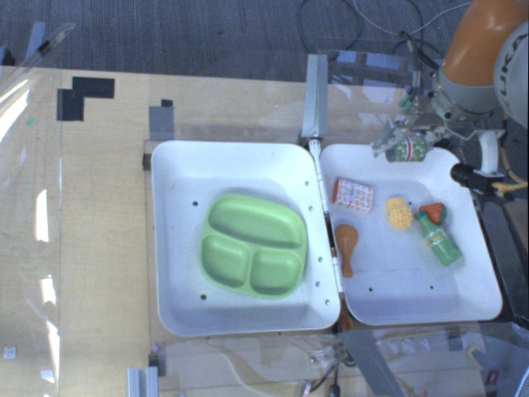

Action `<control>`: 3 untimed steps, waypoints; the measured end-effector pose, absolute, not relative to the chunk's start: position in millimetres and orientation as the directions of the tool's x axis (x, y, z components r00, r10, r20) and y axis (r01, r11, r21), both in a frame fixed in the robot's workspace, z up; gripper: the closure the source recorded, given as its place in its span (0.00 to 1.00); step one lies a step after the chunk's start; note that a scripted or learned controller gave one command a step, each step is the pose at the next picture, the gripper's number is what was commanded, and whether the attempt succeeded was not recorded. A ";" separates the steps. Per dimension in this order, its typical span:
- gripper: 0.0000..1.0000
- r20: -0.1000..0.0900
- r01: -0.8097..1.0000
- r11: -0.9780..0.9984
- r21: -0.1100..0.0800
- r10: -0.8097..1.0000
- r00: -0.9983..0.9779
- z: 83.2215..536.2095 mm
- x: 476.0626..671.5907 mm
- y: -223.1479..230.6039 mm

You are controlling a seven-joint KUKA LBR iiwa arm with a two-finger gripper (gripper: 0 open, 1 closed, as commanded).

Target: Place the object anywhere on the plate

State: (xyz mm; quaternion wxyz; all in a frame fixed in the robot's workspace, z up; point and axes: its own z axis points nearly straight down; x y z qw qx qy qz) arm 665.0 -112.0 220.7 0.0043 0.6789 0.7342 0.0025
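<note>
We've got one cam, fixed above the surface (91, 246), looking down at a slant. Far edge of the surface sits toward the top of the frame, w/ dark floor (207, 23) beyond it, so we face away from the near edge. Both bins fit in frame: left bin (173, 304) w/ the plate (252, 246) about center, right bin (413, 292) toward the right side. Arm (488, 35) comes in at top right, cropped by the frame edge. We're at mid range: small items in the right bin read as shapes and colors, not fine detail.
</note>
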 end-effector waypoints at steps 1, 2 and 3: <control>1.00 -0.001 0.964 0.265 0.005 0.964 -0.265 185.8 669.9 -25.6; 1.00 -0.001 0.894 0.448 0.006 0.894 -0.448 186.0 617.6 39.6; 1.00 -0.001 0.892 0.453 0.005 0.892 -0.453 185.4 603.3 96.2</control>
